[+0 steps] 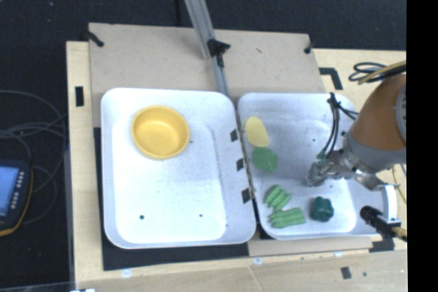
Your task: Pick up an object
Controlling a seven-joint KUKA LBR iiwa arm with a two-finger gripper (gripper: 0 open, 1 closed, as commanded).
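- Gripper (320,173) is hovering low in the right bin (301,113); I cannot tell its grasp state.
- Dark green object (321,208) is lying just below it; centring overhead before descending seems wise.

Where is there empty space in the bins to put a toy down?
Most room: the left bin, everywhere below and right of the yellow bowl. In the right bin, only the top strip is bare; lower down the green toys and gripper crowd it.

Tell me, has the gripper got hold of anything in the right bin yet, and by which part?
Nothing shows between the fingers of the gripper. It sits over bare floor of the right bin, apart from the dark green piece.
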